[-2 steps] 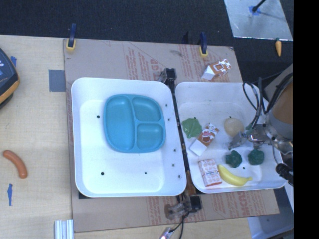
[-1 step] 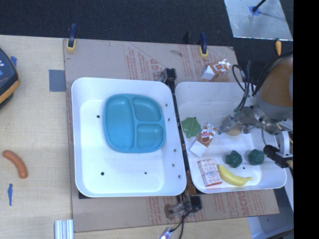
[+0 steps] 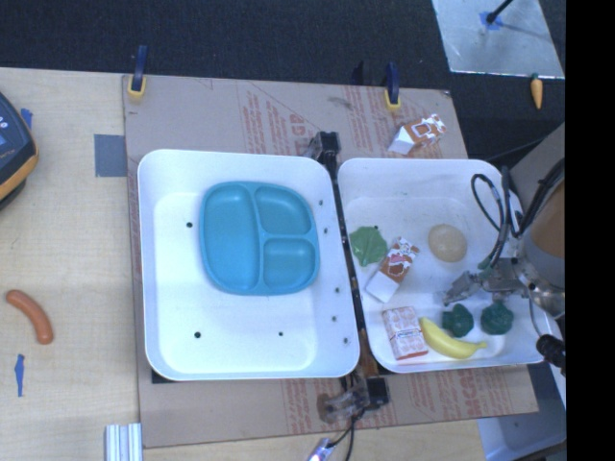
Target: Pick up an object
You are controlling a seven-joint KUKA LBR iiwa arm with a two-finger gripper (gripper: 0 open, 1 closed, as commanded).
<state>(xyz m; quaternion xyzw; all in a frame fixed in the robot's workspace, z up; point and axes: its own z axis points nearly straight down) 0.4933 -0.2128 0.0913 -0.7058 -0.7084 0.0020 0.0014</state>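
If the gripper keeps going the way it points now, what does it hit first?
The gripper points left and down into the right bin. Most likely it meets the dark green item just beneath its tip first, though height above it is unclear.

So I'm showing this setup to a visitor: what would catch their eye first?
Probably the blue divided plate, alone in the left bin. Next, the right bin crowded with small items, notably a yellow banana near its front edge, with the gripper reaching in from the right just above it.
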